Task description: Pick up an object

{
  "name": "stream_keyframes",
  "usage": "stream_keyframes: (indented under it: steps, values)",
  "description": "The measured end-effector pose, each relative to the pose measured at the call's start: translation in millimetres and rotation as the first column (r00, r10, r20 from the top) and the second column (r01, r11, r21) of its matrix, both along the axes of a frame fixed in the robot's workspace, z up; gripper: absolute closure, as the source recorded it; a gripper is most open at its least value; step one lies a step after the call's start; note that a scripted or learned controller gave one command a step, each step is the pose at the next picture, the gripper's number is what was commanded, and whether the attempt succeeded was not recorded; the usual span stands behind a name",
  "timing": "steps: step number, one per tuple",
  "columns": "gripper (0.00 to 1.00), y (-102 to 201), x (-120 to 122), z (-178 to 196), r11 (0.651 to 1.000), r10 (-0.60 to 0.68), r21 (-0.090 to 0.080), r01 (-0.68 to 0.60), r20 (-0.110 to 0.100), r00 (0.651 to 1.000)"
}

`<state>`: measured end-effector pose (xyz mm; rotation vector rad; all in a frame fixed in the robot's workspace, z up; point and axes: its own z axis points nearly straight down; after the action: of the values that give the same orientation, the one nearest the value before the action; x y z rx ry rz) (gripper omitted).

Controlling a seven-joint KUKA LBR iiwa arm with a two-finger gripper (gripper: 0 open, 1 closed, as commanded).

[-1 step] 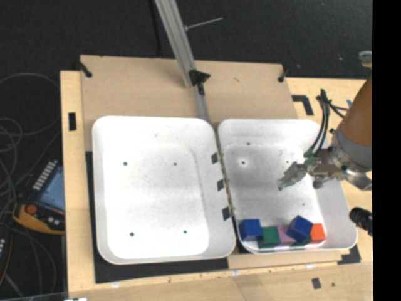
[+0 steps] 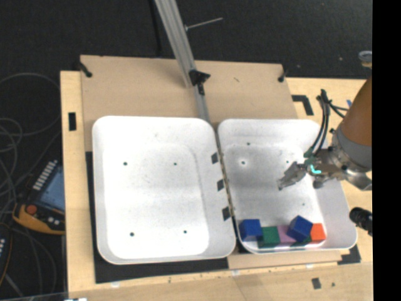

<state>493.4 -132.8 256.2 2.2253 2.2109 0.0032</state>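
Camera view shows the gripper hovering over the right bin, its spread uncertain, holding nothing; the blocks cluster against the near wall, likely slid there.

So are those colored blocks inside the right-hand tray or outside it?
Inside. The colored blocks sit along the near wall of the right bin, within its white rim. The end effector hovers farther back, apart from them.
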Motion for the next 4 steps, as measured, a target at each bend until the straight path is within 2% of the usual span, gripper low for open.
stream_keyframes:
  steps: [1, 2, 3, 4]
  values:
    - [0.00, 24, -8, 17, 1.000, 0.012, 0.000, -0.012, 0.001, 1.000]
    - [0.00, 41, -8, 8, 1.000, 0.010, 0.001, -0.010, -0.004, 1.000]
    - [0.00, -8, -9, 83, 1.000, 0.003, -0.003, -0.003, 0.005, 1.000]
    - [1.00, -6, -8, 90, 1.000, 0.013, -0.003, -0.013, 0.000, 1.000]
